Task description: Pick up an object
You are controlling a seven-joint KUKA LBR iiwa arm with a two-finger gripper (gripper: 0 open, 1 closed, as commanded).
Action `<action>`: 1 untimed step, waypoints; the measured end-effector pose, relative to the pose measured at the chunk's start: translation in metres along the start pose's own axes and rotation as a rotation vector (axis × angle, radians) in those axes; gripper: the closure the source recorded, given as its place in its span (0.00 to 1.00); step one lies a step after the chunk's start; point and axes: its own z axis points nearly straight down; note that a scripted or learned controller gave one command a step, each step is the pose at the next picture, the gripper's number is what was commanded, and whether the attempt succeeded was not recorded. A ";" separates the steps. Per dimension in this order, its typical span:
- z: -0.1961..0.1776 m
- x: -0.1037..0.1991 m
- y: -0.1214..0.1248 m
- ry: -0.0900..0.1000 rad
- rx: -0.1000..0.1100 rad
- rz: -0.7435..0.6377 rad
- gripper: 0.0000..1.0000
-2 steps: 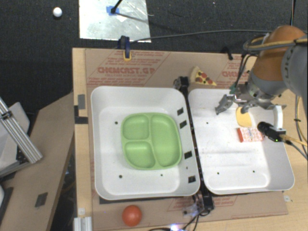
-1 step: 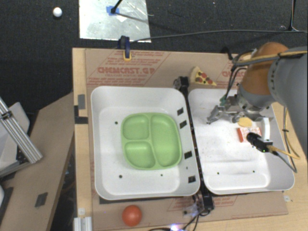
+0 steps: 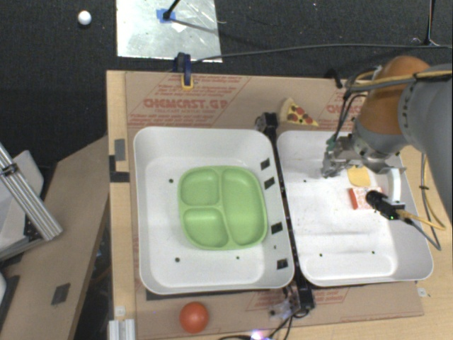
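**Nearest pick lies just beside the claw, on the arm's side**

The claw [image 3: 330, 167] hangs low over the far part of the right bin [image 3: 340, 261], close to its floor. Whether it is apart or together I cannot tell from this slanted view.

The relation that matters is that the yellow piece [image 3: 359, 176] lies just beside the claw, toward the view's right and a touch nearer the camera, on the side the arm [image 3: 419, 115] reaches in from. It looks flat and roughly as wide as it is long, so I read no clear long axis.

The red block [image 3: 354, 198] lies past the yellow piece, further toward the camera from the claw, close to the yellow piece but seemingly apart from it. Its long axis runs near-to-far in the view. Both rest on the bin floor, and the claw stands clear of each.

By my judgement the claw is off target and would need a short sideways shift toward the arm's own side before closing on the yellow piece. The red block's narrow width may suit a grip across it better.

The arm comes in from the view's right, its wrist bent steeply down so the claw points at the bin floor.

Well away from the claw, a green tray [image 3: 223, 205] sits in the left bin [image 3: 152, 261]. A pizza slice [image 3: 298, 112] lies beyond the claw, outside the bins.
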 end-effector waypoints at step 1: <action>-0.048 -0.008 -0.001 -0.001 -0.002 0.001 1.00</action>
